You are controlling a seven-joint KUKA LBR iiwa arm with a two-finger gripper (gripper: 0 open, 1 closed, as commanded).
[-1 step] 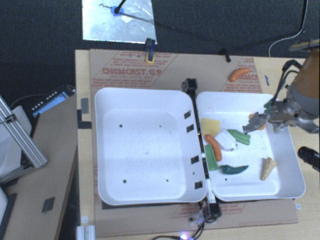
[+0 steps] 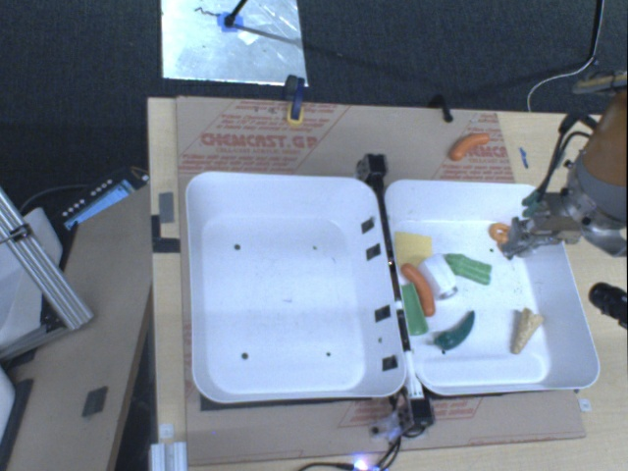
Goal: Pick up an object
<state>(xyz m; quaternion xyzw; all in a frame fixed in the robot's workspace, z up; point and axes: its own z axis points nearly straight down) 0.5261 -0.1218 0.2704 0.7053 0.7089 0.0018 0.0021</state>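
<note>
Orange ring-shaped piece is the nearest candidate for the pick: it lies on the floor of the right bin, touching or just beside the tip of the gripper, on its far-left side as seen from above. Gripper hangs low over the right bin, reaching in from the bin's right edge. Finger state: cannot tell, the tip is too small and dark to resolve, and nothing is visibly between the fingers, so no grasp is claimed. Other items sit further left of the gripper and nearer the camera: a green pepper-like piece, a white cylinder, a red sausage shape, a yellow block, a flat green piece against the divider, a dark teal curved piece. A beige cone-like piece lies nearly straight toward the camera from the gripper, well apart from the rest. Judgement: the cluster by the divider is crowded, so a closure there risks catching two things or pushing them. Better odds with the orange piece or the isolated beige one; centre the tip over the item, align the fingers across its narrow axis, descend fully to the floor before closing, then lift straight up.
</note>
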